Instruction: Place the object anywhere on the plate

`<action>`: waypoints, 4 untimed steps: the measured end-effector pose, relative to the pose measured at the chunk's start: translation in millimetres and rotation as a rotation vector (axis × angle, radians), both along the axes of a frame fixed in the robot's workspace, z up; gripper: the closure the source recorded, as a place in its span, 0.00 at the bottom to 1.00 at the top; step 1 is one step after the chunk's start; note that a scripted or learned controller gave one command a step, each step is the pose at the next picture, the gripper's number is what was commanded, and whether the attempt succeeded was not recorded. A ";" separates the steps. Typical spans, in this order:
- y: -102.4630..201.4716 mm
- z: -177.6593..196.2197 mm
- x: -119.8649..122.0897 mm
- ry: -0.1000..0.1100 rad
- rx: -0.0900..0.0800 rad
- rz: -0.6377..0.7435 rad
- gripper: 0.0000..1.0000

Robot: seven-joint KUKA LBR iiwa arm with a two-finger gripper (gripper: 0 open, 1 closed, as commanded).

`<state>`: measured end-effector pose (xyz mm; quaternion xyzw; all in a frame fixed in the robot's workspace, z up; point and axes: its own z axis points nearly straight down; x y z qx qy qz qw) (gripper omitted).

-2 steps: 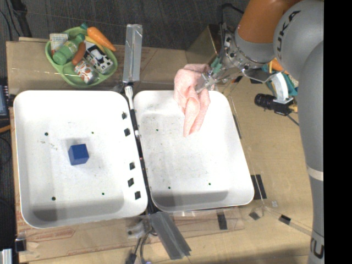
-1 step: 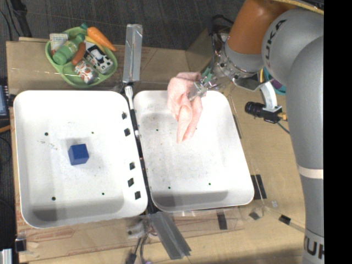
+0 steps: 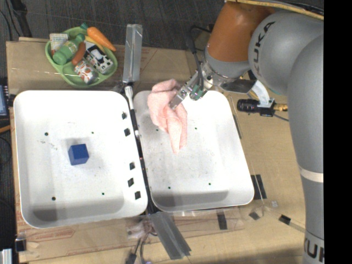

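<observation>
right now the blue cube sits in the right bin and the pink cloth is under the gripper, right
Not quite. The camera view shows the blue cube in the left bin, not the right one. The rest holds: the pink cloth lies in the right bin, under the gripper.

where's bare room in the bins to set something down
Left bin: bare floor all round the blue cube, widest toward its right wall. Right bin: the near half and right side are bare. Its far-left corner is crowded by the pink cloth and the gripper.
</observation>
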<state>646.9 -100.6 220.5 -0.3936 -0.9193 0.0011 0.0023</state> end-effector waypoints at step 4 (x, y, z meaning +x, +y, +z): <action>200.8 6.1 -52.9 -0.001 0.002 0.817 1.00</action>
